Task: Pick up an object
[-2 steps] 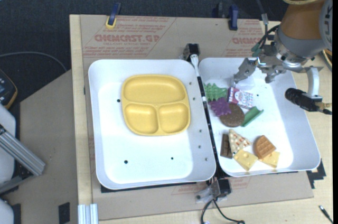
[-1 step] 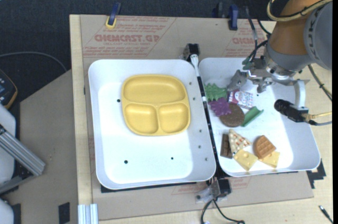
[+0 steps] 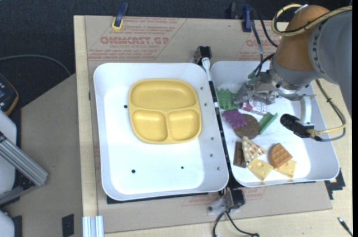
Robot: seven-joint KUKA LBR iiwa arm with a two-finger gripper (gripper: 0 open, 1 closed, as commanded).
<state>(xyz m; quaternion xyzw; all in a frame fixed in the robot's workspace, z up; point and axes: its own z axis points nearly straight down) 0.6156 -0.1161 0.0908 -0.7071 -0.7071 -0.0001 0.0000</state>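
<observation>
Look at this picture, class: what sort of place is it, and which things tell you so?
Probably a robotics lab test bench: a robot arm reaching over two white bins, toy food for grasping, and a yellow divided plate.

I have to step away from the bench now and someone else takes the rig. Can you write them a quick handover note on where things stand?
Tool: low in the right bin, over its upper part; whether it grips anything cannot be told.
Left bin: holds the yellow divided tray.
Right bin: toy foods in a cluster: green leafy piece, purple piece, brown cookie, green stick, waffle, cheese wedge, pizza slice.
Done: nothing visibly lifted.
Left: grasp one object and raise it.
</observation>
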